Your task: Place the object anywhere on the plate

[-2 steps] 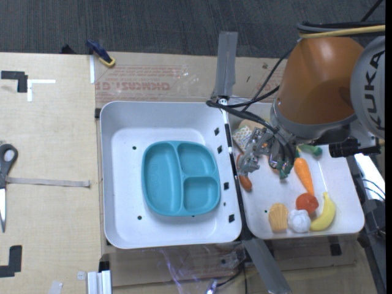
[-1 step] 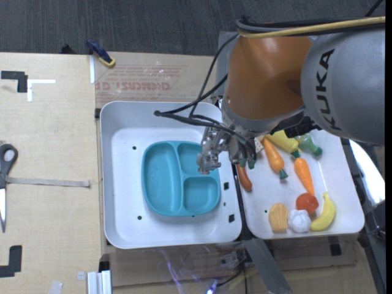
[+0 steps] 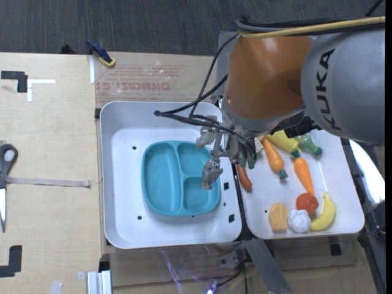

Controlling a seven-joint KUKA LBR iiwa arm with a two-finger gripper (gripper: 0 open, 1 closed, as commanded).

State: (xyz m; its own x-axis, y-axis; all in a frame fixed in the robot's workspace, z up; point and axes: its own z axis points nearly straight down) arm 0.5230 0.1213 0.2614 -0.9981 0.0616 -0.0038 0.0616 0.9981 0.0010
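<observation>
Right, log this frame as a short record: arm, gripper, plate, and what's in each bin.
arm: grey with orange band, reaching in from the right
gripper: over the plate's right edge; nothing seen between its fingers
plate: blue, divided, in the left bin
right bin: holds toy foods: carrots, banana, tomato, corn, and others
on plate: no object

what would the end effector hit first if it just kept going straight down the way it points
Most likely the blue plate: the end effector points down over the plate's right side, above the lower right compartment. How high it sits above the plate cannot be judged from this slanted view. Nothing shows between the fingers.
</observation>
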